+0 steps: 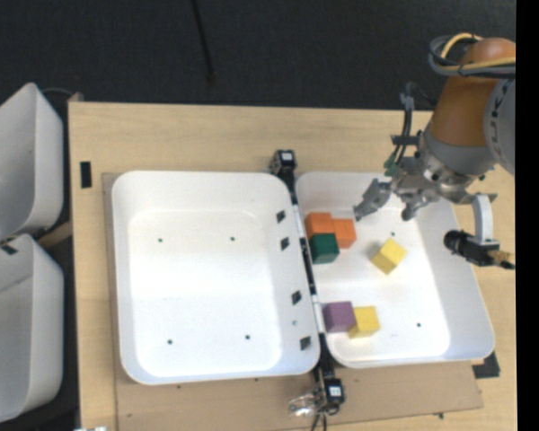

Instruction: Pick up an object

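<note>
text: none readable | labels: none | brands: none | numbers: none | signs: none | surfaces checked: bins (126, 241), blocks (388, 257), bench (94, 133)

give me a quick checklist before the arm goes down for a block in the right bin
1. Gripper empty: ok. The gripper has its fingers spread and nothing between them.
2. Gripper above the right bin: ok, it hangs over the upper part.
3. A free-standing target: ok. The upper yellow block sits apart from the others.
4. Orange block clear to grasp: not ok, the green block touches it.
5. Purple block clear to grasp: not ok, the lower yellow block is against it and the bin wall is close.
6. Gripper height above the blocks: cannot tell from this one slanted view.
</note>
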Controlling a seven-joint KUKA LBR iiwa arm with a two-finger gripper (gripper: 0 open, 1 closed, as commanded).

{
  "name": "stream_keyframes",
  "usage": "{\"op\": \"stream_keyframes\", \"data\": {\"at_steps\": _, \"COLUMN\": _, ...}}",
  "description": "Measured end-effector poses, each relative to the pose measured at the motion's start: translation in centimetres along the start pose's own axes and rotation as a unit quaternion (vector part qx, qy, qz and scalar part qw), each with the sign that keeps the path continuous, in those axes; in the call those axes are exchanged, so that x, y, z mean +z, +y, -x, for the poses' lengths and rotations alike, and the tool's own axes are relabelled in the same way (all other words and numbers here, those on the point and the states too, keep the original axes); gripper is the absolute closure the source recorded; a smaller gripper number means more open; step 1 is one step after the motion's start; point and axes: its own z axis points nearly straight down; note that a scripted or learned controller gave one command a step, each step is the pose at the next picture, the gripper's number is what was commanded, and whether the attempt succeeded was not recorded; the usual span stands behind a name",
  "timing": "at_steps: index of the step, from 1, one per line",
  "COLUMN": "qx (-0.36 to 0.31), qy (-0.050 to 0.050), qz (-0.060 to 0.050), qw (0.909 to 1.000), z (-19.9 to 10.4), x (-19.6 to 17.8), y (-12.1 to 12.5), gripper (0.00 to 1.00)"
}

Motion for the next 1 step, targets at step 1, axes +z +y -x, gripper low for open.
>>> {"op": "stream_keyframes", "data": {"at_steps": 1, "qx": 0.0, "qy": -0.001, "qz": 0.002, "qw": 1.0, "z": 3.14, "x": 7.79, "y": 3.46, "gripper": 0.0}}
